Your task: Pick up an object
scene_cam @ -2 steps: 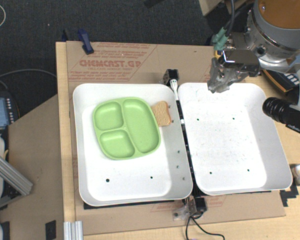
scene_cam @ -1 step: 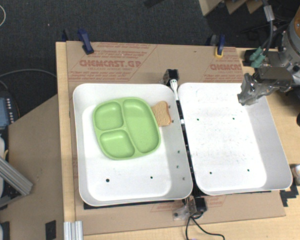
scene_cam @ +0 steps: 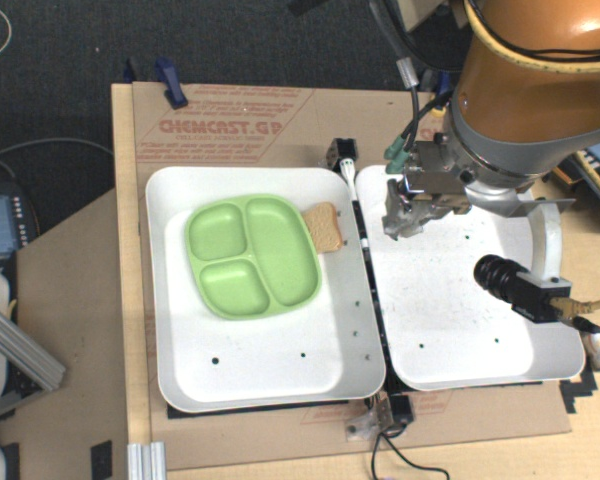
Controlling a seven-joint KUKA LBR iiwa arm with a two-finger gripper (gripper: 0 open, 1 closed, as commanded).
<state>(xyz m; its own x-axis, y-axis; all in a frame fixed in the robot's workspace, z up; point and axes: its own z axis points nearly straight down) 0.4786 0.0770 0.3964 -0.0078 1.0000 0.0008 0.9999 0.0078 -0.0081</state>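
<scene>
The gripper (scene_cam: 400, 224) is seen over the upper left corner of the right bin (scene_cam: 460, 308); how far it is opened, and whether anything is gripped, cannot be told. In the left bin (scene_cam: 270, 363) a green divided plate (scene_cam: 252, 256) is laid, its upper right rim touched by a tan biscuit-like piece (scene_cam: 324, 227).

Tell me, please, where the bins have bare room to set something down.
Left bin: the near strip below the green plate. Right bin: the floor nearer than the gripper. Crowded: the left bin's far half, holding plate and tan cracker.
</scene>
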